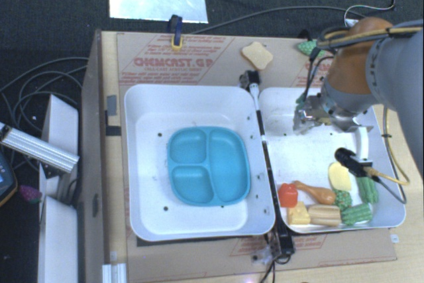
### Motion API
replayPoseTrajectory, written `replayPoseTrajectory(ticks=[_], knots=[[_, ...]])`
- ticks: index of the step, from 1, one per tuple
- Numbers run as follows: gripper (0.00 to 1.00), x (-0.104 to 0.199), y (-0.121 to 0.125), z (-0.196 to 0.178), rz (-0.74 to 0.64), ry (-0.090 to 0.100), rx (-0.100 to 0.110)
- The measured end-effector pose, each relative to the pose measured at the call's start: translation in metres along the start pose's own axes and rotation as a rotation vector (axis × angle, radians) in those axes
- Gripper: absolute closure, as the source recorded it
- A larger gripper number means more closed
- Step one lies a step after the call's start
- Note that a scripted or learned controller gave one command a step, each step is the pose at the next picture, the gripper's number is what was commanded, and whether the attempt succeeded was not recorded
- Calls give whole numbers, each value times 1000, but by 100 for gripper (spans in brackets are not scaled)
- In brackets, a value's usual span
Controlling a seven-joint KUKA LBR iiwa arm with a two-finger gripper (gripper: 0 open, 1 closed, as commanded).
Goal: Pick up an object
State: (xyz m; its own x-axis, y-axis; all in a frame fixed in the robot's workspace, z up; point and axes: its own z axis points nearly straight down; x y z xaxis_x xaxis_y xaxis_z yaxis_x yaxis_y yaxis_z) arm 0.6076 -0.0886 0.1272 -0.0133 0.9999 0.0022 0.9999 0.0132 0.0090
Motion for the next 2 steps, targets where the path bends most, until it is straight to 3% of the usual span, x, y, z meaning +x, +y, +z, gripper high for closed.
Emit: replayPoseTrajectory(ticks=[2], knots=[[100,1,2,-21,-5,2,-5]])
